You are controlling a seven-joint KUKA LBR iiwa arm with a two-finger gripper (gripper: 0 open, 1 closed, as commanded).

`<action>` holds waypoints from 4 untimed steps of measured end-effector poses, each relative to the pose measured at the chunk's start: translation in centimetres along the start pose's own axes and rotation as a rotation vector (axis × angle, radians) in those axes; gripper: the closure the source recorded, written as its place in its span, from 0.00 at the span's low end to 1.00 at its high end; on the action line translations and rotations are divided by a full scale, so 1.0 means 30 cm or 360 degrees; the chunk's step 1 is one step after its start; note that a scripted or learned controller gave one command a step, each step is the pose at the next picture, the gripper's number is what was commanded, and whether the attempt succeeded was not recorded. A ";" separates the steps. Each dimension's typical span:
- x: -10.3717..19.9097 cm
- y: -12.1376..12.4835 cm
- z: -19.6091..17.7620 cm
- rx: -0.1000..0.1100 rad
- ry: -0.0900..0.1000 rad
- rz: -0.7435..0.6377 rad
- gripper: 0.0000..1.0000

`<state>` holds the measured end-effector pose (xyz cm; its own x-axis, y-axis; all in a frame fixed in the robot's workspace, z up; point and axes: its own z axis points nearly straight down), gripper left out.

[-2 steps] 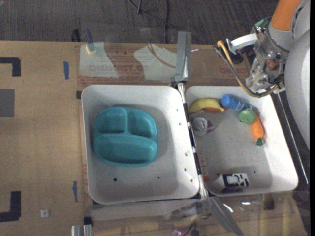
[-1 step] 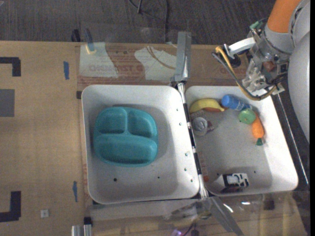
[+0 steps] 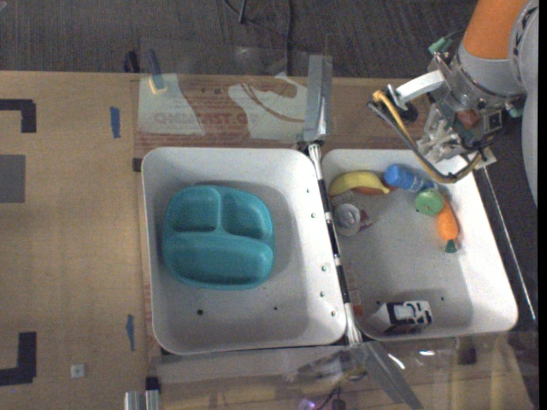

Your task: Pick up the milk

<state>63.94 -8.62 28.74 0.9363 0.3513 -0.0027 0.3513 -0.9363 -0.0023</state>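
The milk (image 3: 408,313) lies well apart from the gripper (image 3: 446,143), whose state I cannot tell.

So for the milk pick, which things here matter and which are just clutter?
Job:
milk carton, at the right bin's near edge
gripper, above that bin's far edge

Lying about:
teal tray
banana
carrot
green ball
blue bottle
can

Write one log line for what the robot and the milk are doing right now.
arm: above right bin's far edge | gripper: nothing seen held | milk: lying at right bin's near wall, untouched | teal tray: left bin
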 end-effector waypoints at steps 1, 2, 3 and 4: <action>-0.051 -0.193 0.207 0.0001 0.0000 0.0146 1.00; 0.151 -0.202 0.163 -0.0003 0.0006 -0.0053 1.00; 0.117 -0.132 -0.159 -0.0003 0.0006 -0.0031 1.00; 0.084 -0.043 -0.059 0.0000 -0.0001 0.0034 1.00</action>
<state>65.86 -6.54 30.51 0.9435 0.3313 -0.0036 0.3313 -0.9435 -0.0025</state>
